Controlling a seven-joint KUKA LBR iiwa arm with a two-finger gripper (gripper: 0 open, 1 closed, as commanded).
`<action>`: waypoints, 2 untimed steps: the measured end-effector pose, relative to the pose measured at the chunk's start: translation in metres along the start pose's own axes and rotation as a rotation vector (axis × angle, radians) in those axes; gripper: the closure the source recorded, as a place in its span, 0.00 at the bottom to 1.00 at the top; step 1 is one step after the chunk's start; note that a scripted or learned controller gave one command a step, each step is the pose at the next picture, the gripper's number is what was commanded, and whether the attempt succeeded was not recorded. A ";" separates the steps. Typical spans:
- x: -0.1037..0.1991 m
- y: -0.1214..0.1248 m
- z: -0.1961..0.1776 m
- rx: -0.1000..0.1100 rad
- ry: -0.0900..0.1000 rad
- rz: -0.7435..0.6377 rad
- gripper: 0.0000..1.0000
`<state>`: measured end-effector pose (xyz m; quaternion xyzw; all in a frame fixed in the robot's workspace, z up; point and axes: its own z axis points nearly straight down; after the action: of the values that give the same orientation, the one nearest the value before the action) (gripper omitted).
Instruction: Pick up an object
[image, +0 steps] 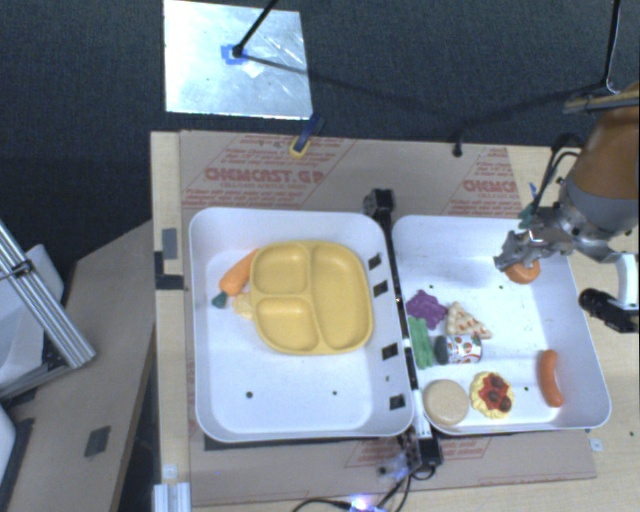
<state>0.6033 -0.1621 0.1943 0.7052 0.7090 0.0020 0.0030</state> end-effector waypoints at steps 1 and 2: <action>0.000 0.002 -0.033 0.002 0.000 0.000 1.00; 0.054 0.016 -0.042 0.003 0.003 -0.005 1.00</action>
<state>0.6186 -0.1075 0.2368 0.7035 0.7107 0.0020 0.0010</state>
